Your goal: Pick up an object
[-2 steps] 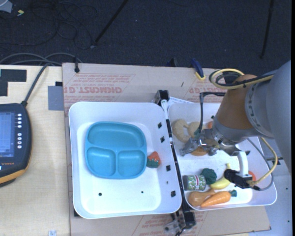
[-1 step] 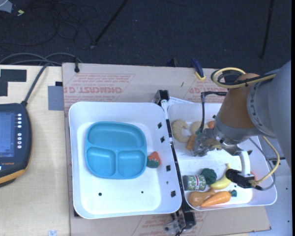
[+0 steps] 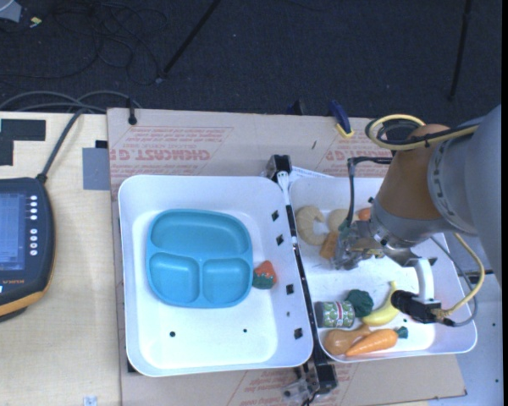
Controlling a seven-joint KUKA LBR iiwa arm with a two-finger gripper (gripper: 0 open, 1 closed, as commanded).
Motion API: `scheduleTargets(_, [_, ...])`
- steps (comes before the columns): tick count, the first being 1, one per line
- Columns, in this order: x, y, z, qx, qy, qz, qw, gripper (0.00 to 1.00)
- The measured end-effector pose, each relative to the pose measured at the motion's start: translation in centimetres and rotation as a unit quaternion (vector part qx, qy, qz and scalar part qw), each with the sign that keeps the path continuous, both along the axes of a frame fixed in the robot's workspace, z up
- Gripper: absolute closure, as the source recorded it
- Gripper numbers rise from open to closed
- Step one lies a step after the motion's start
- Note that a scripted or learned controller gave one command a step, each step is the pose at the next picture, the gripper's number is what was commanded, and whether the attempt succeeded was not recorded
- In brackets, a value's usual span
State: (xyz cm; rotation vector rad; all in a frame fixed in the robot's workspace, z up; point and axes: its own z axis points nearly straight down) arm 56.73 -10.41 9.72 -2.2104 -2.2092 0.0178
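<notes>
My gripper (image 3: 349, 254) is low in the right bin (image 3: 457, 332), near its upper middle, with the grey arm and its orange band reaching in from the right. An orange-brown piece (image 3: 329, 246) lies just left of the gripper, touching or nearly touching it. A pale beige round item (image 3: 308, 222) sits a little further up and left. In the lower part of the bin lie a dark green item (image 3: 359, 299), a small can (image 3: 334, 314), a yellow banana (image 3: 381, 315), an orange carrot (image 3: 375, 342) and a tan pear-shaped piece (image 3: 339, 341).
The left bin (image 3: 144, 328) holds a blue divided plate (image 3: 199, 256) and a small red strawberry (image 3: 265, 273) by its right wall. A divider ridge (image 3: 289, 260) separates the bins. A tablet-like pendant (image 3: 13, 244) lies off to the left on the bench.
</notes>
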Motion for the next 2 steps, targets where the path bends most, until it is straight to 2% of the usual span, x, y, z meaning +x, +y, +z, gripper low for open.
scheduleTargets(1, [-0.1, -0.1, 0.5, 0.0009, 0.004, 0.0, 1.0, 1.0])
scheduleTargets(2, [0.2, 4.7, 17.9, -0.0013, -0.017, 0.003, 0.9999, 1.0])
